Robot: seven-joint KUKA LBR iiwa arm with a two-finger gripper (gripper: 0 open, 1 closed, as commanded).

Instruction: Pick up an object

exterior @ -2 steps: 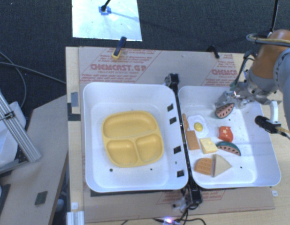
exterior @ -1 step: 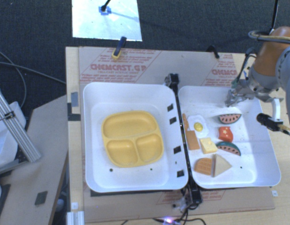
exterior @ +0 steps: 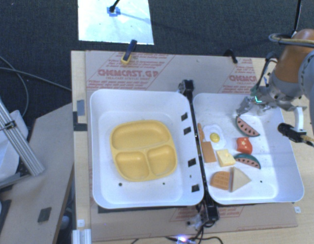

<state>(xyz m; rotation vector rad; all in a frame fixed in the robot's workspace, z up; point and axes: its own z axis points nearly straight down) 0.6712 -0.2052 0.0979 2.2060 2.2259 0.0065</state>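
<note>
Several toy foods lie in the right bin [exterior: 284, 161]: a watermelon slice [exterior: 247, 126], a fried egg [exterior: 214, 136], a red tomato piece [exterior: 244, 145], a yellow cheese block [exterior: 225, 158], a second melon slice [exterior: 248, 160], a waffle [exterior: 221, 180], a sandwich wedge [exterior: 240, 179] and a brown strip [exterior: 207, 149]. My gripper [exterior: 247, 107] hangs over the bin's far right part, just above and behind the first watermelon slice. I see nothing between its fingers.
The left bin [exterior: 103, 111] holds a yellow divided tray [exterior: 143, 149]. A black clip strip [exterior: 194, 136] runs between the two bins. Cardboard [exterior: 147, 70] lies under both bins, with a blue-and-yellow tool [exterior: 128, 52] at its far edge.
</note>
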